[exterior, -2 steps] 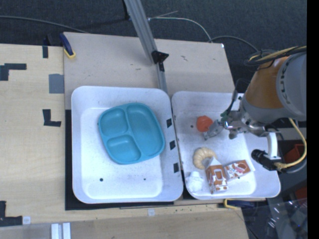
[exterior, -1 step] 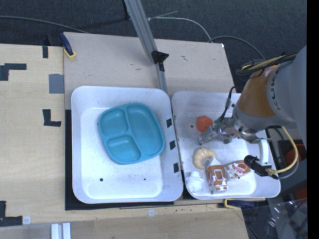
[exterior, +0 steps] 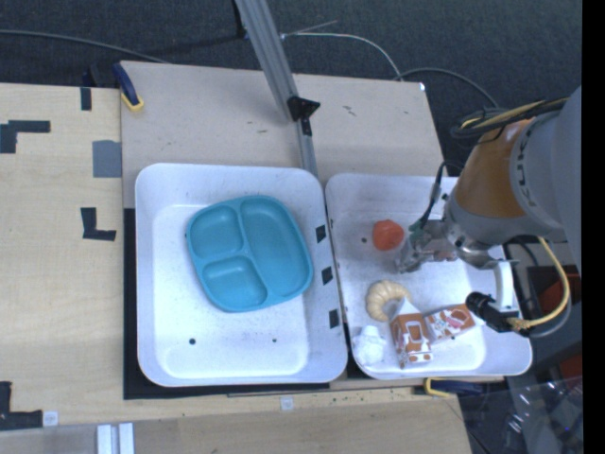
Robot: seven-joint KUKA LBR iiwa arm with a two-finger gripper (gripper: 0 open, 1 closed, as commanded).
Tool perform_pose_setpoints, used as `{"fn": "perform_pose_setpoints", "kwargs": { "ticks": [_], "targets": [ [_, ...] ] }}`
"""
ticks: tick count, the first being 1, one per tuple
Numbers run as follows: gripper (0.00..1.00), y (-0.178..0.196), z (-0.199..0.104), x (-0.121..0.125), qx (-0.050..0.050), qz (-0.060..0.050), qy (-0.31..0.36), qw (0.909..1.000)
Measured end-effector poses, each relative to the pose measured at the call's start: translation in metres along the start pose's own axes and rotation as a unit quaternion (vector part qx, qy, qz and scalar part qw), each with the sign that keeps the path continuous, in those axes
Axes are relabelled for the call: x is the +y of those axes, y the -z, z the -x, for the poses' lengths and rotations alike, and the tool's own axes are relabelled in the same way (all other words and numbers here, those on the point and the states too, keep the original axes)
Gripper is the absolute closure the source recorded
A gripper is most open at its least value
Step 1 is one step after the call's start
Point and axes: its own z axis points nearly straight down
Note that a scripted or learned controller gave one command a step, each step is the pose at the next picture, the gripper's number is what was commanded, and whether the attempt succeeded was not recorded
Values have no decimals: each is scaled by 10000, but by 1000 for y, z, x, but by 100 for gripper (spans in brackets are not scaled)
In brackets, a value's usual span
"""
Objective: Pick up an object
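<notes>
Here the gripper (exterior: 416, 253) hangs low in the right bin (exterior: 492, 353), beside the red ball (exterior: 387, 235). Its grip state I cannot tell. Next, probably, a closing on the ball.

right bin (exterior: 350, 197) | tomato (exterior: 387, 235) (red) | croissant (exterior: 386, 298) | 2 cartons (exterior: 430, 331) flat

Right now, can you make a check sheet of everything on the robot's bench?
Surface: wooden bench with two white bins side by side.
Job's things: red ball, croissant and orange-and-white carton in right bin.
Clutter: blue divided plate in left bin.
Tool: low over right bin, beside the ball.
Cables: yellow cable by the arm.
Surroundings: metal pole, dark floor.
</notes>
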Motion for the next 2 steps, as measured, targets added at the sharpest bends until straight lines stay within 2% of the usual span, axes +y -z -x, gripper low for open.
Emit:
{"fn": "perform_pose_setpoints", "kwargs": {
  "ticks": [1,2],
  "targets": [
    [100,63,0,5,-4,28,-4,10000],
    [100,107,6,4,-4,25,-8,10000]
  ]
}}
